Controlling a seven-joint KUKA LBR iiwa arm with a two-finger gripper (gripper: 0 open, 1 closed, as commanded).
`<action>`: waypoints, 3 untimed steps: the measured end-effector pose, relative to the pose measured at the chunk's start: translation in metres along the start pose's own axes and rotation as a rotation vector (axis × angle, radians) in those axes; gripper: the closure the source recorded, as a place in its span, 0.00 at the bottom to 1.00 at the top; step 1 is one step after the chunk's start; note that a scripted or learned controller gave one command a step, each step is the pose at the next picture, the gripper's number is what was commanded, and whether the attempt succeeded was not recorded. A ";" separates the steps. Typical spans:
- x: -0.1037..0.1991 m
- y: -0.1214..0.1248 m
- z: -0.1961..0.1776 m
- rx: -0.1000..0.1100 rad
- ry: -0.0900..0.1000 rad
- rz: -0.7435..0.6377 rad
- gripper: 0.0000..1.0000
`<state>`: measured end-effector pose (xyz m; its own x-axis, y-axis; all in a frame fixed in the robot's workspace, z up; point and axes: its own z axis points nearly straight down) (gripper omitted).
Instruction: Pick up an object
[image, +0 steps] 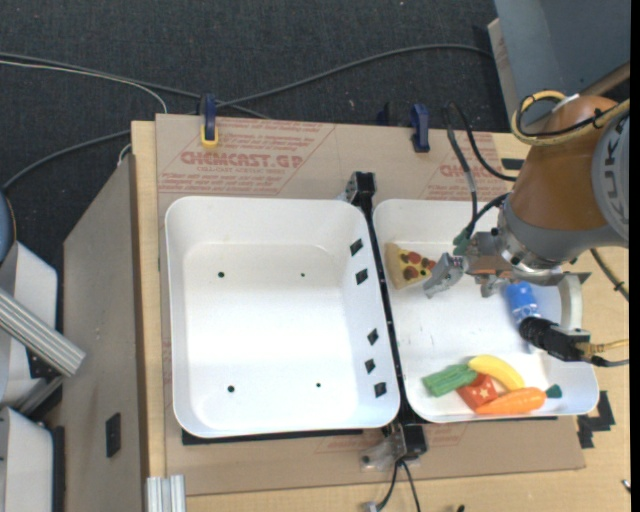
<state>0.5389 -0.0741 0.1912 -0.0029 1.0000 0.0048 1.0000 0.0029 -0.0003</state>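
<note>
At the right bin's (420, 340) near edge lie your toy banana (497, 370), carrot (512, 402) and green pod (448, 379), while your gripper (462, 276) hangs empty, fingers spread narrowly, beside the pizza slice (408, 265), likely its target.

A dark grey carpeted floor (90, 110) surrounds a workbench seen from above at a slant. The bench top is covered by a brown cardboard sheet (300, 150) printed with faded red lettering. Two clamps hold the sheet's far edge: a yellow and blue clamp (209, 120) on the left and a blue clamp (420, 127) further right. Thin cables (100, 75) trail across the carpet behind the bench. At the left edge stands a silver aluminium frame rail (38, 335), set diagonally. A grey panel (560, 45) fills the upper right corner. Lighting is even and soft.
</note>
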 end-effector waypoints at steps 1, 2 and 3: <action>-0.039 0.042 0.112 0.004 -0.005 0.005 0.00; -0.044 0.049 0.021 -0.008 -0.007 0.002 0.00; -0.014 0.069 -0.018 -0.007 -0.005 -0.002 0.00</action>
<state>0.6085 -0.0877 0.2089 -0.0047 1.0000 0.0000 1.0000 0.0047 0.0062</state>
